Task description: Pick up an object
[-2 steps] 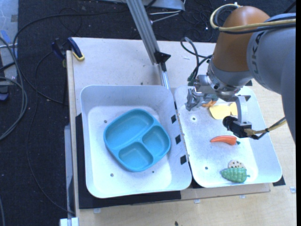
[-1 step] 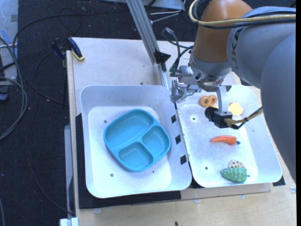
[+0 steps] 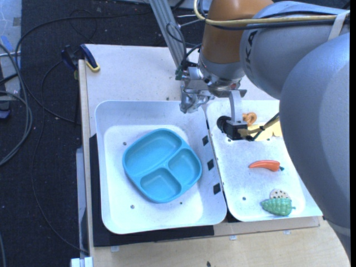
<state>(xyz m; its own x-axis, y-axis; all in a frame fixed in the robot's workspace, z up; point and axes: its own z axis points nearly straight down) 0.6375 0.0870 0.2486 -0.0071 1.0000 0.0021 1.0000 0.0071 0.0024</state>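
Now, left bin (image 3: 103,149): one, and it holds one blue divided plate (image 3: 161,164) with three compartments, lying flat.
Plate's long axis: it runs from upper left to lower right in your view.
Gripper (image 3: 191,103): you see it above the far rim of the left bin, close to the seam between the bins. You cannot tell whether it is wide or narrow, and nothing shows in its grasp.
Key relation: the plate lies down and to the left of the gripper and looks like your nearest candidate.
Right bin (image 3: 245,182): one, with four small things.
Orange curl (image 3: 250,117): one, to the right of the gripper near the far end.
Red chili (image 3: 265,164): one, mid-bin, lying crosswise.
Green cob (image 3: 277,207): one, at the near end.
Speckled piece (image 3: 278,194): one, touching the cob.
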